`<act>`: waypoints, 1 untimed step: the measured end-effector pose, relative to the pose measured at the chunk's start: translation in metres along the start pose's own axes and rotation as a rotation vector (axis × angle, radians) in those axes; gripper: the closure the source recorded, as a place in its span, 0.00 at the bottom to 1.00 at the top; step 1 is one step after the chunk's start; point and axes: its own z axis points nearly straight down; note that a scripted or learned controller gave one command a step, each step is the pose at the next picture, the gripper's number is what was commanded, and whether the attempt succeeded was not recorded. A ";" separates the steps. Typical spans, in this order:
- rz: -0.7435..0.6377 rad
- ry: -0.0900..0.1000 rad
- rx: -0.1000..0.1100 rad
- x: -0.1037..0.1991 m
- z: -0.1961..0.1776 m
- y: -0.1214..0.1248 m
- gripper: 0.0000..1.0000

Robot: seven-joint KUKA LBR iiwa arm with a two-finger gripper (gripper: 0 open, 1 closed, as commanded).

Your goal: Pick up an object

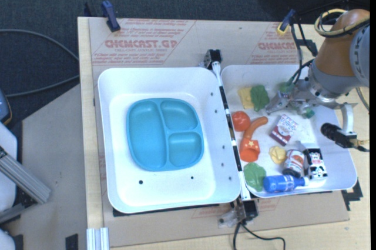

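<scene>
Camera view: the gripper (286, 99) hangs at the right bin's (346, 175) twelve o'clock side, just beside the green toy (259, 96) lying at its nine o'clock; whether it is spread or closed cannot be told. The green toy looks like light, stiff, smooth plastic, likely to slip, so a grasp across its narrow middle seems best. The blue plate (165, 133) sits in the left bin (111, 90).
</scene>
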 end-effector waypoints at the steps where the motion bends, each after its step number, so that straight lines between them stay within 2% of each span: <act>1: -0.002 0.009 0.006 -0.041 0.009 0.059 0.00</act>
